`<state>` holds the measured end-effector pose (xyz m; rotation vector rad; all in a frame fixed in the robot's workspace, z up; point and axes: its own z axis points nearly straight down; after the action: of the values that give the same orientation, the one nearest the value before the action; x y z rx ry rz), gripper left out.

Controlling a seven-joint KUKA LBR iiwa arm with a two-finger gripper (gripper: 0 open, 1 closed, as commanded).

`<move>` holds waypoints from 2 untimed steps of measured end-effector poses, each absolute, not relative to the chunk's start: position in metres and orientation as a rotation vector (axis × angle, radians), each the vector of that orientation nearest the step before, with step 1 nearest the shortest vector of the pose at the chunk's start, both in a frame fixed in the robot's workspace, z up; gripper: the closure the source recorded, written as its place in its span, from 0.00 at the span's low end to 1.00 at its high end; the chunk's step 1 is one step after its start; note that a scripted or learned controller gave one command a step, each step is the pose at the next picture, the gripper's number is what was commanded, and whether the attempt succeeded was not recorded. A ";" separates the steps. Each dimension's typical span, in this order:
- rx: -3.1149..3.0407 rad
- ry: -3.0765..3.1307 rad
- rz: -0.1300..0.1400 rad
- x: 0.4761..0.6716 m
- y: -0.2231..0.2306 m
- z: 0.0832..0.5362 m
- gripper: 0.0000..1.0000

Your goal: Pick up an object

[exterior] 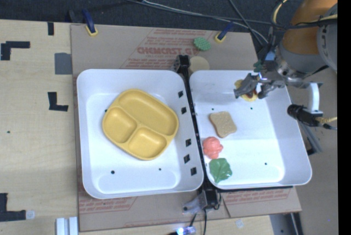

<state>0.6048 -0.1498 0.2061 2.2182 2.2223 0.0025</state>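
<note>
Dark fingers (245, 90) of the gripper (253, 89) sit low over the upper part of the right bin (285, 171), spread apart on either side of a small yellow object (248, 96) with a darker patch on it. Whether they actually touch or clasp that piece cannot be told; it lies just beneath and between the tips, close to the bin floor. Behind the fingers the grey wrist rises to the right toward the orange band (312, 14), with cables looping above it.

Further down the same bin lies a tan slice of toast (222, 123), flat and apart from the fingers. Below it is a pink-red rounded item (213, 146), and just beneath that, nearly touching, a green leaf-shaped piece (220, 169) near the bin's lower left corner.

Across the black divider, the left bin (93, 173) holds a yellow divided plate (140, 123) with three compartments, lying flat and turned at an angle.

Both bins rest on a brown cardboard sheet (148, 47) on the pale tabletop (33, 118). A small green dotted object (201, 43) lies on the cardboard above the bins, outside them.
</note>
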 end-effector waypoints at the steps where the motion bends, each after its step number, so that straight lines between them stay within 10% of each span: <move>1: 2.216 2.220 0.005 0.604 -0.151 0.270 1.00; 2: 2.218 2.227 -0.002 0.592 -0.097 0.272 1.00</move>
<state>0.5920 -0.0966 0.2722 2.2184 2.2266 -0.0018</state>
